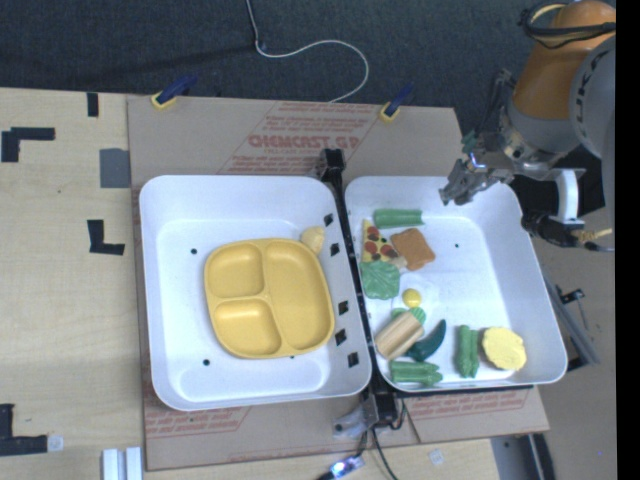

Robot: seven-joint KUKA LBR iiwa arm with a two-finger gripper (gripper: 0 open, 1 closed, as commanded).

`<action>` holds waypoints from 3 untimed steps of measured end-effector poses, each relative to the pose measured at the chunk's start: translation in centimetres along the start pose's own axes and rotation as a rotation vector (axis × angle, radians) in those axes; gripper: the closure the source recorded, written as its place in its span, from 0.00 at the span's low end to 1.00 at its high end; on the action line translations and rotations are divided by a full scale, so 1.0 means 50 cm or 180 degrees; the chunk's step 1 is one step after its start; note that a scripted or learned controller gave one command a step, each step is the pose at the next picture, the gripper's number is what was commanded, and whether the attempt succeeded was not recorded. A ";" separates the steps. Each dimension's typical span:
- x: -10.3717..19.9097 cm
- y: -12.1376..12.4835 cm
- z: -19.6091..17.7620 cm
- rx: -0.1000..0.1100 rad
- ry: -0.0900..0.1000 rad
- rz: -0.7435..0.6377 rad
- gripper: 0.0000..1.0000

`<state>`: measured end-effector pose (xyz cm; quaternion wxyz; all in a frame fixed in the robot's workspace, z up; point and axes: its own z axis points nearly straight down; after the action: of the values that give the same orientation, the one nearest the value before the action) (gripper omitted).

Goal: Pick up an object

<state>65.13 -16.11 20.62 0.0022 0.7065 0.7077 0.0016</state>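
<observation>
Gripper (462, 183) hangs over the far corner of the right bin (500, 268) — nothing in it. Toy food lies nearer the middle — the brown toast (412, 248) looks easiest. Go straight down over it so it doesn't bump the green bean (397, 217).

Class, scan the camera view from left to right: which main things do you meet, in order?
Yellow divided plate → pizza slice → brown bread piece → yellow round slice → gripper.
</observation>
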 end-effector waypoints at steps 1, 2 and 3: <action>0.002 0.002 -0.039 0.0012 0.0003 0.0001 1.00; 0.123 -0.024 -0.047 0.0023 0.0010 -0.0015 1.00; 0.227 -0.073 -0.025 0.0029 0.0007 -0.0011 1.00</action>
<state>61.44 -4.75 21.86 -0.0017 0.7053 0.7090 -0.0008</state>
